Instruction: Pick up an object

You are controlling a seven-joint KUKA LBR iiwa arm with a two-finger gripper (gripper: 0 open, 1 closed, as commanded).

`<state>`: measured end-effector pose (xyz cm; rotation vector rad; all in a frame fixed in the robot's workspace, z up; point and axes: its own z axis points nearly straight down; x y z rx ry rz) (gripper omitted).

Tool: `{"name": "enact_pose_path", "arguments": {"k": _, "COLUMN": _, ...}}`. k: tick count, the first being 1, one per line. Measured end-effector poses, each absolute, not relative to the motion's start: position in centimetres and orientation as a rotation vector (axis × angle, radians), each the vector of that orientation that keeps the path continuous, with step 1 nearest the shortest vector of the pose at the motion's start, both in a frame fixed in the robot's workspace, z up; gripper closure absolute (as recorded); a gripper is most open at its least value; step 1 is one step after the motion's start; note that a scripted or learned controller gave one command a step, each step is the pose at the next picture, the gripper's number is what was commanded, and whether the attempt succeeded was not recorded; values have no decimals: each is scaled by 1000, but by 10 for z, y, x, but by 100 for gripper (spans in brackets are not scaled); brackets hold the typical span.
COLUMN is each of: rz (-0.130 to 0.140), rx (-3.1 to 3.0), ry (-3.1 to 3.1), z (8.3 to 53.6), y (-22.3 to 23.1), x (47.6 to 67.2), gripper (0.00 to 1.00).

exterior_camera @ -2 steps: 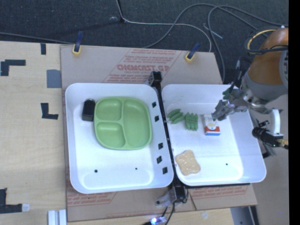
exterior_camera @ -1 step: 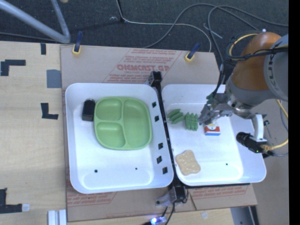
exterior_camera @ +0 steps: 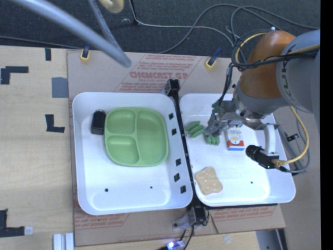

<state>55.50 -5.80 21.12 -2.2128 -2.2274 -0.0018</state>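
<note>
Seemingly to reach it, the tool [exterior_camera: 214, 132] sits low over the green object [exterior_camera: 196, 129] in the right bin [exterior_camera: 270, 191]; its grip state I cannot tell.

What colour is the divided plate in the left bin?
Light green; the three-compartment plastic plate shows clearly in the camera view.

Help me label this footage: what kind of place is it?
Likely a robotics lab test bench: a grey arm over two white bins, loose cables, and tape marks on the bench.
</note>
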Motion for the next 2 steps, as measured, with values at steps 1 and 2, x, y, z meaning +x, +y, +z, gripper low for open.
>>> {"name": "enact_pose_path", "arguments": {"k": 1, "rz": -2, "rx": -2212, "ry": -2229, "z": 223, "y": -2, "x": 551, "gripper": 100}}
{"name": "enact_pose_path", "arguments": {"k": 2, "rz": 3, "rx": -2212, "ry": -2226, "z": 213, "y": 48, "x": 549, "gripper": 100}}
